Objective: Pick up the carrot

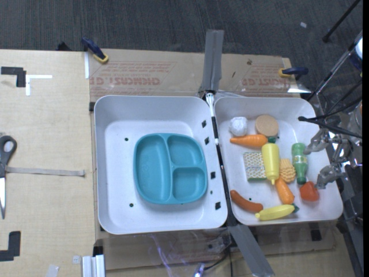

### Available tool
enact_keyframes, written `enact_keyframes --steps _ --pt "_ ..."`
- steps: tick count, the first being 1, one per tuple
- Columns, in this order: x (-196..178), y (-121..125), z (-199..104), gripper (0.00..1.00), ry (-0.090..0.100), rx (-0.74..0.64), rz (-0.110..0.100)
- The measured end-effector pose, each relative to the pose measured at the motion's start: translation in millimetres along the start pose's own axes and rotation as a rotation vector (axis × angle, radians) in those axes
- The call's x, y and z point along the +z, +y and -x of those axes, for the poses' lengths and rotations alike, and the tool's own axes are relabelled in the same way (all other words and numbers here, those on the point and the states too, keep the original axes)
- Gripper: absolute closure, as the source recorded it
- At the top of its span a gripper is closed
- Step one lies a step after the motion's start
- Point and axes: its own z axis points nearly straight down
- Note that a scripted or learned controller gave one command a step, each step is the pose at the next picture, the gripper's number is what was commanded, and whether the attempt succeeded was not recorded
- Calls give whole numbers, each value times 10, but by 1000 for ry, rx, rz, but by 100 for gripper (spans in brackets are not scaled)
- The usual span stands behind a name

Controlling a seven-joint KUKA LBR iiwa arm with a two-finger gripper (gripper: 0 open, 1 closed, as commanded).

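Observation:
The carrot (249, 141) is orange with a small green end. It lies on its side in the upper left of the right bin (331, 211), just below a white garlic bulb (238, 126) and a round brown bun (267, 124). A second, shorter orange piece (283, 190) lies lower down, by the banana (275, 212). My gripper (316, 163) hangs at the bin's right side, well to the right of the carrot. It is open, with nothing between its fingers. A green bottle (298, 161) is just left of it and a red fruit (309, 192) just below.
Around the carrot lie a yellow bottle (270, 163), a corn cob (287, 170), a pale waffle square (253, 166) and a red sausage (246, 201). The left bin (109, 154) holds a teal divided plate (171, 168). Scissors (4, 154) lie on the bench at far left.

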Motion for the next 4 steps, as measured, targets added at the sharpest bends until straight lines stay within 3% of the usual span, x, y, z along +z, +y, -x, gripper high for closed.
enact_keyframes --steps 1,2,3,4 --pt "1060 659 -55 0 -2 -35 0" --pt "957 662 -27 100 -8 -38 -2" --pt "957 662 -27 0 -8 -38 -2" --pt "854 666 3 100 -14 -41 -4"
